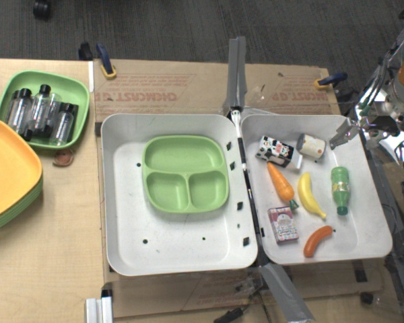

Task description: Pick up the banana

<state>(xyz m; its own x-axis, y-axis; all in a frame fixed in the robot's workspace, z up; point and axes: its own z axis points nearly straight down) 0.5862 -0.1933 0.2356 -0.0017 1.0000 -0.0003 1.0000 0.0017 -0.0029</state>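
Your pincer (342, 134) hovers at the right bin's (374, 247) upper right edge; its state you cannot tell. Banana (310, 195) lies below-left of it, well apart.

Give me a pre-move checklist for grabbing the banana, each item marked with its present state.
1. Yellow curved banana lies in the right white bin: ok.
2. Banana's top uncovered, nothing on it: ok.
3. Room beside it: orange carrot close on one side, green plastic bottle on the other, no contact visible: ok, tight.
4. Two-finger gripper above the banana: not ok, it sits at the bin's far right corner, near the white cylinder.
5. Gripper free of any object: cannot tell.
6. Orange sausage-shaped toy apart from the banana: ok.
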